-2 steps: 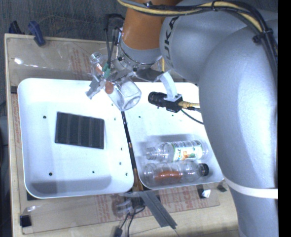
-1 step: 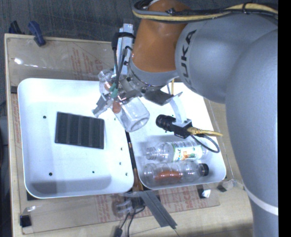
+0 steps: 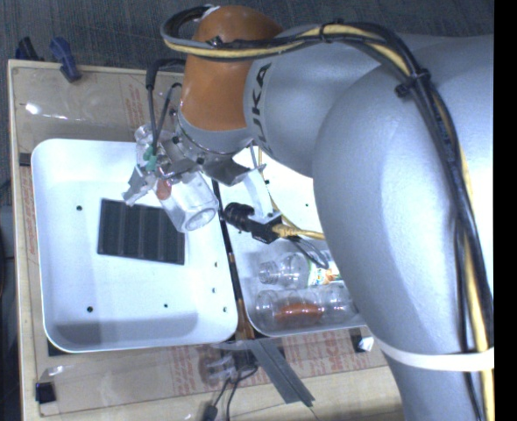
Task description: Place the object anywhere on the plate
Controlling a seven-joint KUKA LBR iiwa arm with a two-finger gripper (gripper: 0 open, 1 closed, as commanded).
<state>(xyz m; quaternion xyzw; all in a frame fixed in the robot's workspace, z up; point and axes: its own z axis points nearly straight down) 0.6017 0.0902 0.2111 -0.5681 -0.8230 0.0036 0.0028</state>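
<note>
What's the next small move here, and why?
Probably shift the gripper toward the dark plate and lower. The clear cup sits at the fingers, above the left bin, off the plate's upper right corner, so releasing now would likely miss.

Shallow white plastic bin (image 3: pixel 66 314) on the left is showing a dark ribbed rectangular plate (image 3: pixel 140 232), charcoal with stripes. Big grey metal arm (image 3: pixel 390 147) is wearing an orange band (image 3: pixel 223 68). Light wooden bench (image 3: pixel 92 103) is looking tan.
</note>
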